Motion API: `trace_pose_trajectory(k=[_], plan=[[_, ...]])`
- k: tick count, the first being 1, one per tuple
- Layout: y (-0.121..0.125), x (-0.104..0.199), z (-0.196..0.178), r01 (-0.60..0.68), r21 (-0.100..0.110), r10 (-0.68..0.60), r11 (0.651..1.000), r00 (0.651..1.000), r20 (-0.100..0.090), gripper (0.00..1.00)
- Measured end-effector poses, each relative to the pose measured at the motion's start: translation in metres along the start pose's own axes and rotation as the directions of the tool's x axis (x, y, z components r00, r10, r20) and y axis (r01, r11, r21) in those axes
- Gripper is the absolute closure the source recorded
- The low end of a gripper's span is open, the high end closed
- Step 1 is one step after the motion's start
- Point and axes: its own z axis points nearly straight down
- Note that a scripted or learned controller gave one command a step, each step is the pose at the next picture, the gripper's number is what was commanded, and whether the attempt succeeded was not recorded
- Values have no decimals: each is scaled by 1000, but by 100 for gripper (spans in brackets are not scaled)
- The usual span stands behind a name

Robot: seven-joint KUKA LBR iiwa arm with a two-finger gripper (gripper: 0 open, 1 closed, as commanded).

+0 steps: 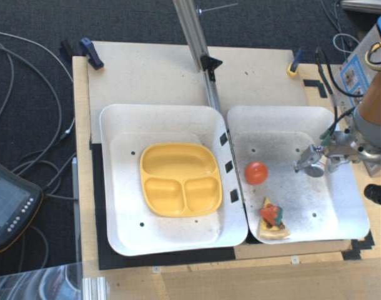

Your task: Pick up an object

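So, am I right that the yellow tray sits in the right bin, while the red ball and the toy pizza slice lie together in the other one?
Not quite: the camera view shows the yellow tray in the left bin. The red ball and the pizza slice lie in the right bin.

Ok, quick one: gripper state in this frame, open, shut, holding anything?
Gripper: cannot be told from this view. It sits over the right bin, apart from the orange ball, with nothing visibly held.

Single fixed overhead view, slanting down on both white bins [115, 167], arm [371, 111] from right.
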Motion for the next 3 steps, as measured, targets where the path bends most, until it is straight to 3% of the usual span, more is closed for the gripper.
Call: trace_pose_trajectory(k=[1,2,3], plan=[[-7,8,51,0,0,0,1000,1000,0,0],[1,6,100,0,0,0,1000,1000,0,0],[3,6,86,1,-8,-1,1000,1000,1,100]])
